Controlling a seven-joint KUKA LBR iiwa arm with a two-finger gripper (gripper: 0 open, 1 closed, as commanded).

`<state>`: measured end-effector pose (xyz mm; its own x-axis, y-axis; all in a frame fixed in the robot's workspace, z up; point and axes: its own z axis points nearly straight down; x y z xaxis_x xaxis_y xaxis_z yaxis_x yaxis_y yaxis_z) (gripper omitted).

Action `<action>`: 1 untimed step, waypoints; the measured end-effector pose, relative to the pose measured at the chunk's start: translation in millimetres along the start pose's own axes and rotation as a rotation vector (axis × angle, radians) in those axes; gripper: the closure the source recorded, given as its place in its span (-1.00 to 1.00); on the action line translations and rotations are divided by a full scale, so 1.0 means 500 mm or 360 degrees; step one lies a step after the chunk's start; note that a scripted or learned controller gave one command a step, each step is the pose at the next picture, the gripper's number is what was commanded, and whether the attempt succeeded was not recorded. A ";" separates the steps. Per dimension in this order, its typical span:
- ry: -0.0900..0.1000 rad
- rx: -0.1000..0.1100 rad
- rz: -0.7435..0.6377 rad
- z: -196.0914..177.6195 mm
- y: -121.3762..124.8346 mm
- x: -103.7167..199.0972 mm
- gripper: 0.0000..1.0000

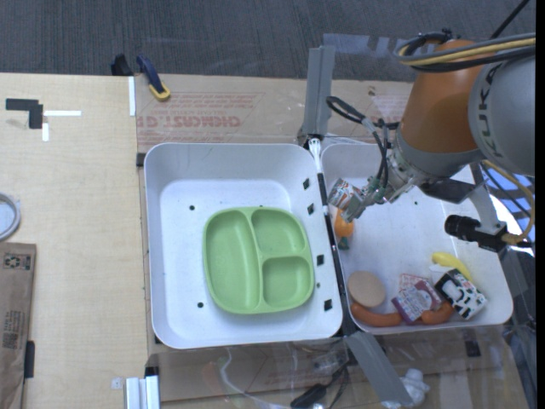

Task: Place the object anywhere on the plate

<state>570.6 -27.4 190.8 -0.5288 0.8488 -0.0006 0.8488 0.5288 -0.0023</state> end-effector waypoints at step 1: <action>0.0001 -0.0001 -0.0001 -0.001 0.062 0.198 1.00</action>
<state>544.6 72.9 191.0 -0.5292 0.8485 0.0003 0.8485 0.5292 -0.0017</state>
